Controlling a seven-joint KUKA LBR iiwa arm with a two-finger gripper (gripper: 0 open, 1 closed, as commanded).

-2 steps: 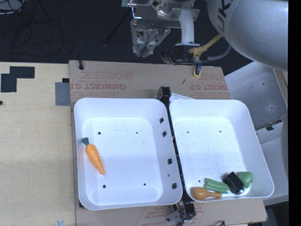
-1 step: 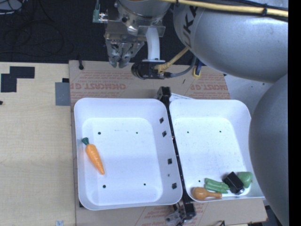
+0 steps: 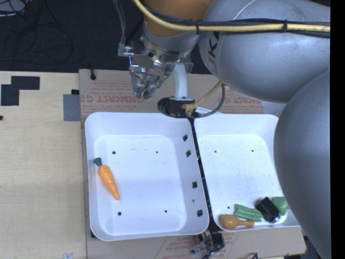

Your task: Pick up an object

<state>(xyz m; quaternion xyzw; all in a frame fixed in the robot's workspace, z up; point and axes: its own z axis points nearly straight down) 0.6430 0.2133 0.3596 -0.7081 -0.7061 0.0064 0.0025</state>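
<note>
An orange toy carrot (image 3: 108,181) with a green top lies at the left side of the left bin (image 3: 135,228). In the near right corner of the right bin (image 3: 237,124) sit a green pod-shaped toy (image 3: 247,212), a tan pear-shaped toy (image 3: 235,222), a black block (image 3: 268,209) and a green piece (image 3: 281,204). My gripper (image 3: 146,90) hangs high above the far edge of the left bin, over the cardboard behind it, fingers pointing down and close together with nothing between them.
The big grey arm fills the upper right and overhangs the right bin's right side. A black fitting with a yellow cable (image 3: 175,107) sits at the far end of the divider between the bins. A wooden bench top (image 3: 38,171) lies to the left.
</note>
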